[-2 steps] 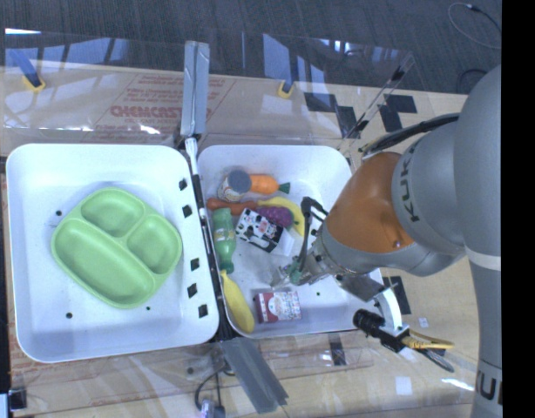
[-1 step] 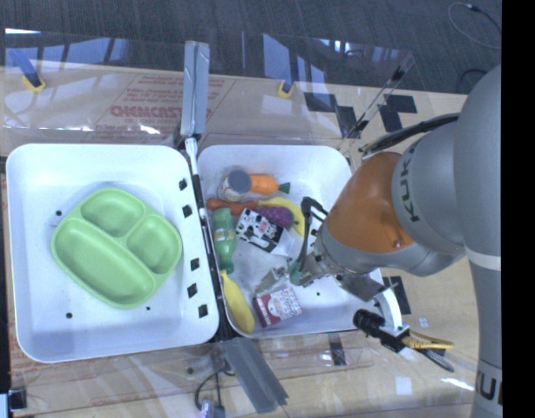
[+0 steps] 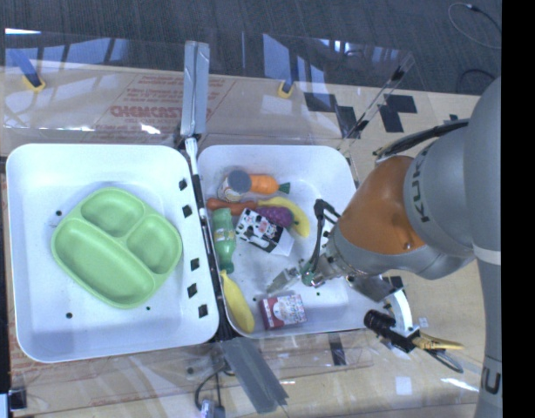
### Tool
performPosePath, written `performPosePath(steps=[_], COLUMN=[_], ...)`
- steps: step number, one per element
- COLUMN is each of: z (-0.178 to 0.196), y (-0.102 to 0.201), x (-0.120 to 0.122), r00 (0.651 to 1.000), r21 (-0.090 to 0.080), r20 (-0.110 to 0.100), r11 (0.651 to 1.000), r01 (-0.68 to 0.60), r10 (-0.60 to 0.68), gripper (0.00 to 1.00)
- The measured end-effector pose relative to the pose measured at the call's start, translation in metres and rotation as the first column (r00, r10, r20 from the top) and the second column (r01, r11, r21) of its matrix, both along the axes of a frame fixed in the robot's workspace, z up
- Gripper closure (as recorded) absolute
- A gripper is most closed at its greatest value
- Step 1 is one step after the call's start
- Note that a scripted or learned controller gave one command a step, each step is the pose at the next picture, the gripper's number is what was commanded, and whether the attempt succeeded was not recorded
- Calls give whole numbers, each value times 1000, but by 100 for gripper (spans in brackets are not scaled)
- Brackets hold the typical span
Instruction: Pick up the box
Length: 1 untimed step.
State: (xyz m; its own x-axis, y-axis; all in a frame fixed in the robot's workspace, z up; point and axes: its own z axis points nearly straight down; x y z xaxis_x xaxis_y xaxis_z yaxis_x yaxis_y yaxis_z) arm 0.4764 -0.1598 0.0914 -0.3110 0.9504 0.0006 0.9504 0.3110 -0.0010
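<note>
A small red box (image 3: 283,310) lies flat near the front edge of the right bin (image 3: 337,168). A black-and-white patterned box (image 3: 260,229) rests tilted in the middle of that bin. My gripper (image 3: 295,278) hangs over the bin floor between the two boxes, just above and slightly right of the red one and apart from both. Nothing shows in its grasp. The orange wrist band (image 3: 381,220) and grey arm come in from the right and cover the bin's right wall.
Around the boxes lie a green bottle (image 3: 224,236), a yellow banana (image 3: 238,304) at the front left, a second banana (image 3: 293,215) beside a purple piece (image 3: 277,212), an orange carrot (image 3: 262,184) and a round can (image 3: 238,182). A green divided plate (image 3: 116,246) sits in the left bin (image 3: 32,320).
</note>
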Motion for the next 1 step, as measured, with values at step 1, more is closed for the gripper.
performPosePath(steps=[1], z=[33], y=[-51], x=[0], r00=[1000], r21=[0], r20=[0], r11=[1000], r01=[-25], r10=[25], gripper=[0])
